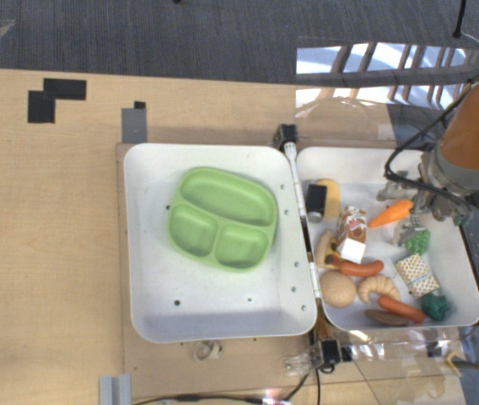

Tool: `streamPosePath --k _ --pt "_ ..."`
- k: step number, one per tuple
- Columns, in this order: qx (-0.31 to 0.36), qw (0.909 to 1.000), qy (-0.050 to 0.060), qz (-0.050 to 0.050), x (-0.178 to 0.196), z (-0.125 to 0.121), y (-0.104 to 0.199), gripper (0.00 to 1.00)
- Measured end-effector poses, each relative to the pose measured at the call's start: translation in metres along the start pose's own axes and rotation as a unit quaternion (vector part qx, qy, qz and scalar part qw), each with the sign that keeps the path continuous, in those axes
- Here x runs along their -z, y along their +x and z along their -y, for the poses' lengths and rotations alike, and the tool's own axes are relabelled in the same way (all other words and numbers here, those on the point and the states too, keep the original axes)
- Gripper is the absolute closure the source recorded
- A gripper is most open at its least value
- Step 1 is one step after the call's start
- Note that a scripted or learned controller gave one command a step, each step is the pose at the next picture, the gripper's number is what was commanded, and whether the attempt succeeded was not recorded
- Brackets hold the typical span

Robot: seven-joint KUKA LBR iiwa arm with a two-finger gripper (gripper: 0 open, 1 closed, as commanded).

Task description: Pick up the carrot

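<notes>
From the overhead camera view, the carrot (390, 214) sits tilted at the top right of the right bin (472, 270), right under my gripper (415, 207), touching or nearly so. Honestly can't tell how wide my jaws are or whether they've got anything yet. To do this right I'd say line up across the carrot's thick middle, not the tapered tip, and squeeze before lifting straight up so I don't drag the broccoli (417, 242) just beside it. Count: one carrot, two bins, one green divided plate (222, 218) in the left bin (148, 294), two sausages, one croissant (378, 288).
</notes>
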State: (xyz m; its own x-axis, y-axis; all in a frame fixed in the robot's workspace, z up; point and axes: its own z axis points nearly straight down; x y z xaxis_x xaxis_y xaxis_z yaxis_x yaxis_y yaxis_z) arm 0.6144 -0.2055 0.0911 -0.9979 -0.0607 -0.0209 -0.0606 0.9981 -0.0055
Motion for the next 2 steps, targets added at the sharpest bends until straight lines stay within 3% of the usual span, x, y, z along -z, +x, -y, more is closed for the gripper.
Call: streamPosePath --k 1,2 --pt "-0.044 0.9990 -0.001 -0.003 -0.001 -0.004 0.049 0.00" --pt "-0.097 0.9953 -0.001 -0.003 -0.002 -0.001 -0.009 0.00"
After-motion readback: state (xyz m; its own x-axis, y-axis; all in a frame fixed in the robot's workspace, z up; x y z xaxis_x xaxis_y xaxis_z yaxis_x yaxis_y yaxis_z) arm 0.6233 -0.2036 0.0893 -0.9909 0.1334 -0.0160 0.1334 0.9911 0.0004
